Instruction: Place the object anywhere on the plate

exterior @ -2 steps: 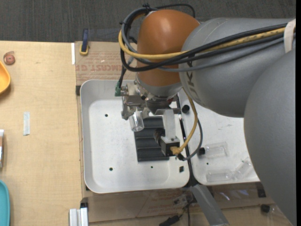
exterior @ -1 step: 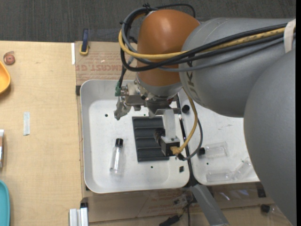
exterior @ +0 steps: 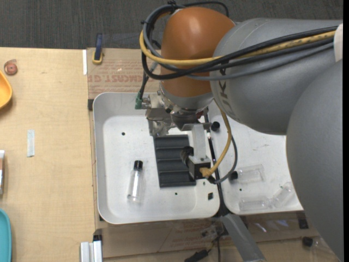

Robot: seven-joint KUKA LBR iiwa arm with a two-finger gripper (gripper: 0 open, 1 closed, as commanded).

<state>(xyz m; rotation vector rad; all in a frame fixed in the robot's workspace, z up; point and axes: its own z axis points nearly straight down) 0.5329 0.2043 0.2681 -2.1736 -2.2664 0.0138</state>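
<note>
The capped vial [exterior: 134, 181] lies loose in the left white bin's [exterior: 114, 141] left half, probably the object to fetch; the gripper [exterior: 163, 122] hovers over that bin's middle, whether open or closed I cannot tell.

Grey arm [exterior: 283, 81] reaches in from the right, orange band [exterior: 191, 42] uppermost, wrist pointing straight down, gripper [exterior: 170, 119] beneath it, largely hidden by the wrist
</note>
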